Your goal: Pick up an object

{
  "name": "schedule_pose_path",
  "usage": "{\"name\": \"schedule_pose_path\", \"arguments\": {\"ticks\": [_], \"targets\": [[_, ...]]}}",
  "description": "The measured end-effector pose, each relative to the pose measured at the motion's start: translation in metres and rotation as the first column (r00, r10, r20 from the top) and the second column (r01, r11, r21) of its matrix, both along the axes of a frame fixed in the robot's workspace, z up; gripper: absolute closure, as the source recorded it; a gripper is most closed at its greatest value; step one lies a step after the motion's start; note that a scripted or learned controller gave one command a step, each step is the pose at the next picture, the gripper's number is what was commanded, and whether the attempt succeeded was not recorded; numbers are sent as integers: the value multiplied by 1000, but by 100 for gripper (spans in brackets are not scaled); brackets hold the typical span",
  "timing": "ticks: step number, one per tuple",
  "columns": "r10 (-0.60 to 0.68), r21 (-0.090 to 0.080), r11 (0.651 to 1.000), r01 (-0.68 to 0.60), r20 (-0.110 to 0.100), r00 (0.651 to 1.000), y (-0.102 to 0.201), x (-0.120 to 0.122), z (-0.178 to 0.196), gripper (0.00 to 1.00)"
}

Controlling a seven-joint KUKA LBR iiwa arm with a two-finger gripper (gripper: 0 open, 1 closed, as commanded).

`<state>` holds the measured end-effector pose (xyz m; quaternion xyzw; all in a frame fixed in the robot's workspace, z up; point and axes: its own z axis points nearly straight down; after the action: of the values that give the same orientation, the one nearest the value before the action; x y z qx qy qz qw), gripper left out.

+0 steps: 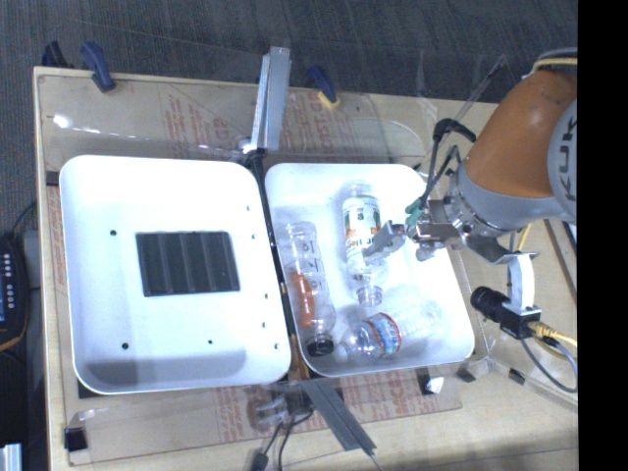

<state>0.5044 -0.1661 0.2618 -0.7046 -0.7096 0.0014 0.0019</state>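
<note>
The right bin (446, 263) holds several clear plastic bottles. One with an orange and white label (359, 222) lies near the bin's middle. A longer bottle with orange contents (306, 281) lies along the left wall, its black cap toward the front. A crumpled bottle with a blue and red label (379, 334) lies at the front, and a small clear one (370, 290) sits just above it. My gripper (386, 244) hangs over the right bin, just right of the orange-labelled bottle and above the small clear one. Nothing is visibly held.
The left bin (98, 204) has a dark ribbed rectangle (186, 262) on its floor. A metal bar (270, 101) stands upright between the bins at the back. Blue clamps (98, 67) hold the board's far edge. Cables and a black fitting (496, 307) hang by the right bin's outer wall.
</note>
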Motion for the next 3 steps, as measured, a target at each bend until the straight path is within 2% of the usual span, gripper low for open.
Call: {"name": "schedule_pose_path", "arguments": {"ticks": [1, 2, 3], "targets": [[110, 0, 994, -110, 1, 994, -25, 79, -87, 0], [73, 0, 997, -73, -1, 997, -37, 104, -171, 0], [78, 0, 997, -78, -1, 997, -36, 105, -160, 100]]}}
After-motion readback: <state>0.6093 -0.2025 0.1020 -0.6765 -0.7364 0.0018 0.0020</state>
